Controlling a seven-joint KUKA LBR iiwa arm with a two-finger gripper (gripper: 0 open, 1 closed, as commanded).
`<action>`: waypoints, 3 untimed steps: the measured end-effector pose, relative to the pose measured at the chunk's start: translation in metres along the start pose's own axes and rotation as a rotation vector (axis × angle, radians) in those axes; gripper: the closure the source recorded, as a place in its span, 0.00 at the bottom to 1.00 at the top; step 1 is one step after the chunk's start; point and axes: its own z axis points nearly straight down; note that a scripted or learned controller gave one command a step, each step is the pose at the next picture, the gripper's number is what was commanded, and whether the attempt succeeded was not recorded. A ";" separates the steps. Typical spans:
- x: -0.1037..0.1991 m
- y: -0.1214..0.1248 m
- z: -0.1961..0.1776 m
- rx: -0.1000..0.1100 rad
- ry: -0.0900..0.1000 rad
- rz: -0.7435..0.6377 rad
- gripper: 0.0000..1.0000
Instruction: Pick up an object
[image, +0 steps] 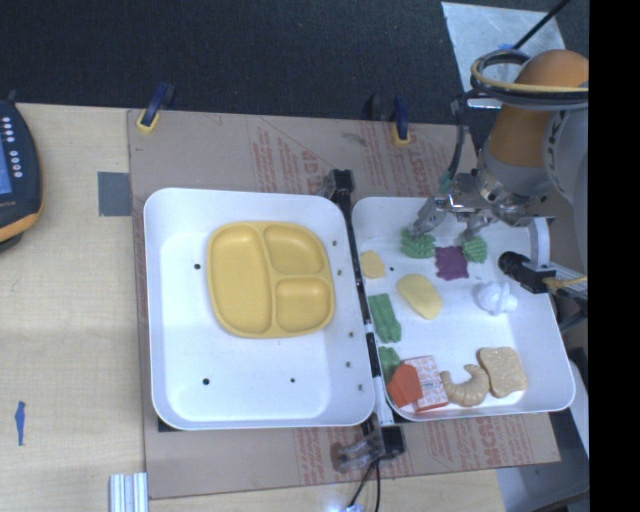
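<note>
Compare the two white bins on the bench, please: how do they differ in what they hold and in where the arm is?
The left bin holds a single thing, a yellow divided plate; the right bin holds many small things, among them a purple piece and a yellow oval piece. The gripper hangs over the far end of the right bin, away from the left bin. Both bins are white and shallow, and they stand side by side.

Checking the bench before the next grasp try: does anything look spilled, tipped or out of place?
Nothing stands out. The yellow divided tray lies flat in the left bin, and the toy food sits loosely scattered inside the right bin, none over the rim.
</note>
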 end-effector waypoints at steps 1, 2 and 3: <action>-0.021 -0.029 0.057 0.005 0.003 -0.005 0.00; 0.035 0.002 0.053 -0.004 0.004 -0.013 0.00; 0.031 0.001 0.042 -0.001 0.002 -0.011 1.00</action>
